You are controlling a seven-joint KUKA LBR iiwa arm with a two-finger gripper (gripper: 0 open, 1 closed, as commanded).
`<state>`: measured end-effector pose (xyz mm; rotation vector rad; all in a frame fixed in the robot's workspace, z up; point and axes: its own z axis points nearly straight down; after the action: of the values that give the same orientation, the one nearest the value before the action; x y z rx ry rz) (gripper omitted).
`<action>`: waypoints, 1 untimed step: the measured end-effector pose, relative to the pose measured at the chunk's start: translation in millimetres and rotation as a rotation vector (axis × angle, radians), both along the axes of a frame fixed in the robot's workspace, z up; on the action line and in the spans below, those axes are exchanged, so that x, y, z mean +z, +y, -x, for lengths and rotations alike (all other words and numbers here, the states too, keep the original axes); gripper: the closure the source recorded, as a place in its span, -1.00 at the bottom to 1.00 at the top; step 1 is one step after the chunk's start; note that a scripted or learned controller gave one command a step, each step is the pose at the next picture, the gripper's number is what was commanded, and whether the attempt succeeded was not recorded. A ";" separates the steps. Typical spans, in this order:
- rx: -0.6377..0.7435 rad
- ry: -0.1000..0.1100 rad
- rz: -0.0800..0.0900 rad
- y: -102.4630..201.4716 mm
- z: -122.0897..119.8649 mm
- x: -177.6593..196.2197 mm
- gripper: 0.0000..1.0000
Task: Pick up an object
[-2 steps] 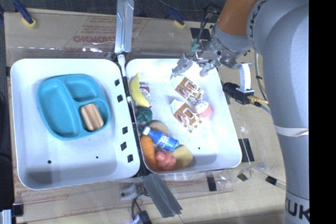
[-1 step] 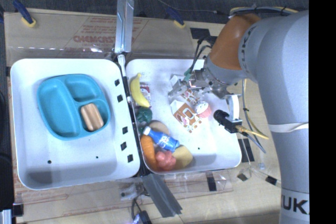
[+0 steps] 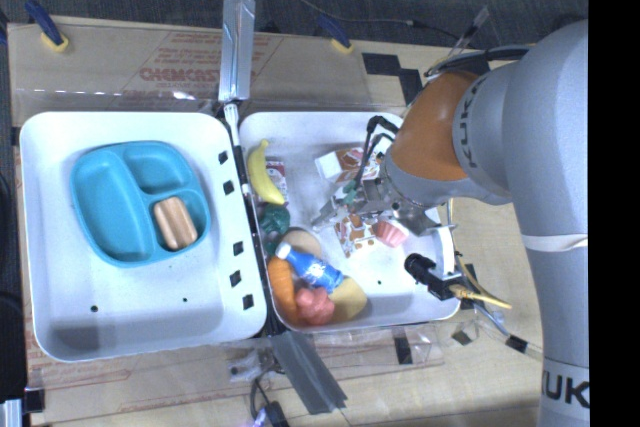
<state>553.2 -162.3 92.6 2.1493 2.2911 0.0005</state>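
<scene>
My gripper [image 3: 345,203] hangs low over the middle of the right bin [image 3: 300,130], under the orange wrist band [image 3: 435,130]. It sits among small printed snack packets [image 3: 352,231], and a pink and white piece [image 3: 390,234] lies just to its right. A second packet [image 3: 340,161] lies behind it. At the bin's left side lie a yellow banana [image 3: 261,173] and a dark green item [image 3: 272,218]. A blue bottle [image 3: 310,267], an orange ball [image 3: 282,284] and a red lump [image 3: 315,307] crowd the front left corner. Nothing visibly sits in the gripper.
The left bin [image 3: 60,305] holds a blue divided plate [image 3: 120,205] with a brown roll [image 3: 175,222] in one compartment. A black part [image 3: 425,274] juts over the right bin's front right edge. A metal bar [image 3: 236,45] stands behind the divide between the bins.
</scene>
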 end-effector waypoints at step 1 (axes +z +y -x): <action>0.006 0.001 0.001 -0.5 -0.3 9.9 1.00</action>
<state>553.5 -162.7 102.5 2.1421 2.2974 -0.0015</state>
